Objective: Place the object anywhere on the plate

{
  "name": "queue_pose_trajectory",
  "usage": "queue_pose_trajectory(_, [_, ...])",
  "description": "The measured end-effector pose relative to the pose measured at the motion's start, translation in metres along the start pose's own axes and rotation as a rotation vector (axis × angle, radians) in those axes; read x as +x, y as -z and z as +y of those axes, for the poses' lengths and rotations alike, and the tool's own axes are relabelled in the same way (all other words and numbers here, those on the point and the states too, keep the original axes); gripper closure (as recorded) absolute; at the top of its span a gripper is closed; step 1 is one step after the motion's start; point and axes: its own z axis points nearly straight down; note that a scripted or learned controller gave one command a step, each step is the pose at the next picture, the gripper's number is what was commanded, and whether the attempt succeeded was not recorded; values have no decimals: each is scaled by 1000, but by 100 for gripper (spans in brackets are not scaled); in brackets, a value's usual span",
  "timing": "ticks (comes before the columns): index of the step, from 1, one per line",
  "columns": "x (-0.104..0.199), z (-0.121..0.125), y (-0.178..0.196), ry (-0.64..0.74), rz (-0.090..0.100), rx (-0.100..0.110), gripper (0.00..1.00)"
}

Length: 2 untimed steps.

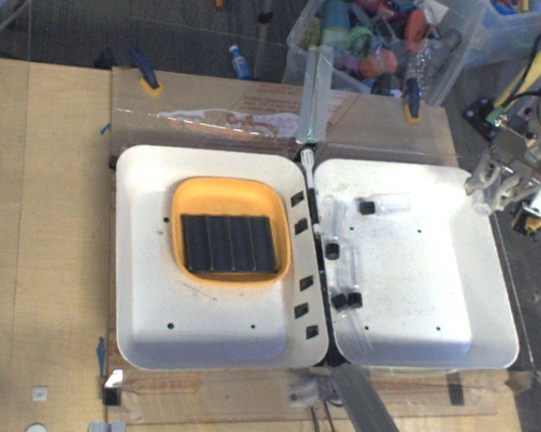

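Orange plate (235, 196) sits in the left bin (139, 321), roughly centred, a bit toward the back. Dark ridged rectangular object (228, 244) lies flat on the plate, covering most of its front half, long side running left-right. Object already on the plate, touching nothing else.

Right bin (433, 300) holds a few small clear pieces with black ends: one (377, 206) near the back left, two more (331, 251) (346, 300) along the left wall. Row of black tabs (303, 256) runs down the divider between the bins.

End effector (510, 184) hangs at the far right, over the back right corner of the right bin, well apart from plate and object. Nothing visible between its fingers; too blurred and small to say if it is wide or narrow — cannot tell.

Wooden surface (33, 237) around the bins; clutter crate (390, 33) at the back.
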Motion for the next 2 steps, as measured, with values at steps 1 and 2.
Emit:
queue_pose_trajectory(1, [6,9,19,44,0,-1,100])
queue_pose_trajectory(2, [-1,13,50,75,0,-1,100])
